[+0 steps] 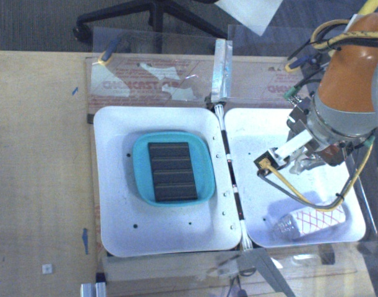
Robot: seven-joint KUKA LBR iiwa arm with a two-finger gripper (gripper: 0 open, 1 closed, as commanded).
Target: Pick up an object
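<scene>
In the left bin (114, 228) a teal square dish (142, 166) lies flat with a dark ribbed block (172, 171) on it. A clear plastic bottle (309, 220) with a red-checked white label lies on its side near the front edge of the right bin (250, 135). My gripper (309, 159) hangs over the middle of the right bin, above and behind the bottle, under the orange-banded wrist. Nothing shows held in it.
A white bracket with a black and yellow tip (267, 162) sticks out left of the wrist. A yellow cable (300, 198) loops down over the bottle. A cardboard wall (151, 85) stands behind both bins.
</scene>
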